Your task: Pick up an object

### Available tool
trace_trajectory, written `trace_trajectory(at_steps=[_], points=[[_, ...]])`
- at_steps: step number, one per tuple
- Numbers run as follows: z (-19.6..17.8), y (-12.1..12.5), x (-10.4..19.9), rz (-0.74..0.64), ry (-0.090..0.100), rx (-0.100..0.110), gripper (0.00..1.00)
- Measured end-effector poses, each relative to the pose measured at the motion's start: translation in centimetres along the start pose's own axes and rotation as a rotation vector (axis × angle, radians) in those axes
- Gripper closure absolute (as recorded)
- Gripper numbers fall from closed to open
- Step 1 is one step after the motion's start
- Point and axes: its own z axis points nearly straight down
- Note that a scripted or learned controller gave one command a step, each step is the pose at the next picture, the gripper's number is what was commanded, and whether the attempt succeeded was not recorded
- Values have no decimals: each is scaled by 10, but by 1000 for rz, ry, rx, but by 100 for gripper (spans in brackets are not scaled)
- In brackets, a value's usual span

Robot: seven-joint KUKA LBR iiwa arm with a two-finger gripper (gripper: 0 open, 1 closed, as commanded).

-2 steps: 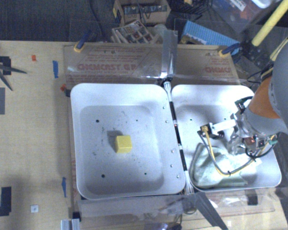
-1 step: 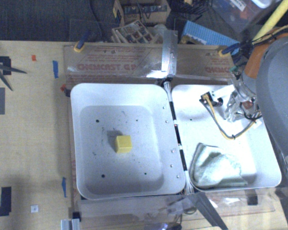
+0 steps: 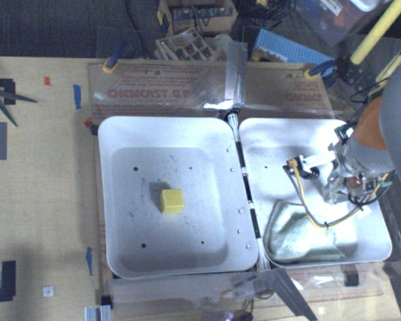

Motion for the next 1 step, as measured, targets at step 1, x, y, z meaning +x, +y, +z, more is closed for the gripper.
trace_trajectory(at_steps=[1], points=[[-1, -54, -72, -12, 4, 1, 100]])
